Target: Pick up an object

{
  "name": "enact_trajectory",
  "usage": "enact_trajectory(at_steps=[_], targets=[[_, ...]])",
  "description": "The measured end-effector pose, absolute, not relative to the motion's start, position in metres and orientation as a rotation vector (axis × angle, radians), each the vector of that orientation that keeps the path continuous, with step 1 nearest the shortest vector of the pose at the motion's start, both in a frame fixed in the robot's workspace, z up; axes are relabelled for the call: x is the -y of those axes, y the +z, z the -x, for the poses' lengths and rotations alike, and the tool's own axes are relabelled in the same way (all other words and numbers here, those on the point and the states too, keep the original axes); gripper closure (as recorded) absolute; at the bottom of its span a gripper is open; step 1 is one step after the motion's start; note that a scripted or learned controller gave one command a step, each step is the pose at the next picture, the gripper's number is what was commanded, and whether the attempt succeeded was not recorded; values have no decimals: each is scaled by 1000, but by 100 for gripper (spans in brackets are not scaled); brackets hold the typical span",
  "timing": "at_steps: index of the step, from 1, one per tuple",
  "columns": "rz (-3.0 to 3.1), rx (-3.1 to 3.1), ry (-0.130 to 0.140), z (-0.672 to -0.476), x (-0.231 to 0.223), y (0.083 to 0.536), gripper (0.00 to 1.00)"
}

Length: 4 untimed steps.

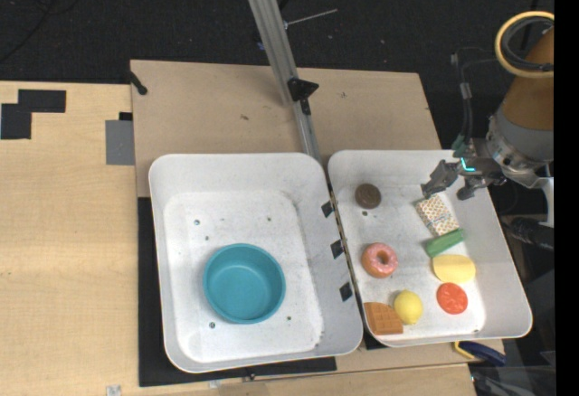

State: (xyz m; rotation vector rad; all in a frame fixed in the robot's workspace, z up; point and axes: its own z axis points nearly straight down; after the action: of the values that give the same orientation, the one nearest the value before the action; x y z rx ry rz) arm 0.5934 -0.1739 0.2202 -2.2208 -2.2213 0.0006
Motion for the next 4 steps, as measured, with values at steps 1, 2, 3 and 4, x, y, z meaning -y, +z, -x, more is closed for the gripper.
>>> enact_trajectory(at_steps=[1, 2, 3, 4], targets=[[2221, 2221, 1, -593, 174, 220, 0], [2218, 2219, 5, -585, 173, 160, 0], [2220, 2220, 2, -584, 174, 98, 0], [2224, 2224, -2, -585, 174, 93, 0]])
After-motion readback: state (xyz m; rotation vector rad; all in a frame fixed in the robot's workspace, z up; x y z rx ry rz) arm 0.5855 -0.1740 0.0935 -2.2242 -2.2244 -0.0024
